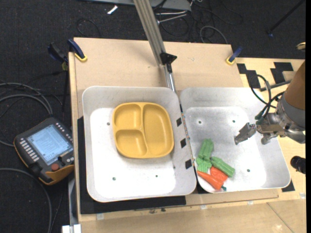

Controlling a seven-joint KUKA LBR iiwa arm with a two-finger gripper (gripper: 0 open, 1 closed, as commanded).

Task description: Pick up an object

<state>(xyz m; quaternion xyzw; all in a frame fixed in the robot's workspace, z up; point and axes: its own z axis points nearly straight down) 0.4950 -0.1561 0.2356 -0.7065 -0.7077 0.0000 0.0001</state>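
In the near left corner of the right bin (272, 176) lies a small heap of toys. A green ridged piece (206, 150) is on top, a second green piece (224, 167) lies to its right, and an orange-red piece (213, 178) sits in front. My gripper (254, 136) hovers over the right half of that bin, up and to the right of the heap. It is open, with nothing between its fingers (242, 134). The heap and the gripper are well apart.
A yellow three-compartment plate (144, 129) rests in the middle of the left bin (97, 169). A slanted metal pole (151, 25) crosses the back of the bench above the seam between the bins. A teach pendant (46, 149) lies off the bench to the left.
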